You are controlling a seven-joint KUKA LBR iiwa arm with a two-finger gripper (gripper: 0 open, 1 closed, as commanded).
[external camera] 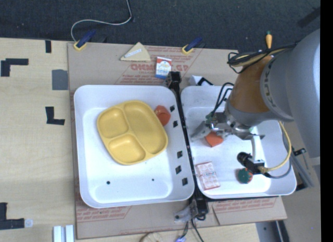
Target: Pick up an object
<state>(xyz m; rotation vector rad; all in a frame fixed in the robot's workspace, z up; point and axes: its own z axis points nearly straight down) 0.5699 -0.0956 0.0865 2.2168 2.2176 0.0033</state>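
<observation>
Right-hand shallow white bin [281,186], nearest rim at 6 o'clock — a small red-and-white printed packet [206,175] lies flat at its 7 o'clock corner; a small green round object [243,176] sits toward 5 o'clock. Near the bin's centre, the gripper [214,130] is lowered over an orange block [213,140], touching or just above it; how far it is open cannot be told. Left-hand shallow white bin [86,147] — a yellow three-compartment plastic plate [132,130], with a small red-orange cup [163,114] at its 2 o'clock edge. Farther back on the counter [31,142], at 12 o'clock, stands a small red-white-blue carton [163,68].
</observation>
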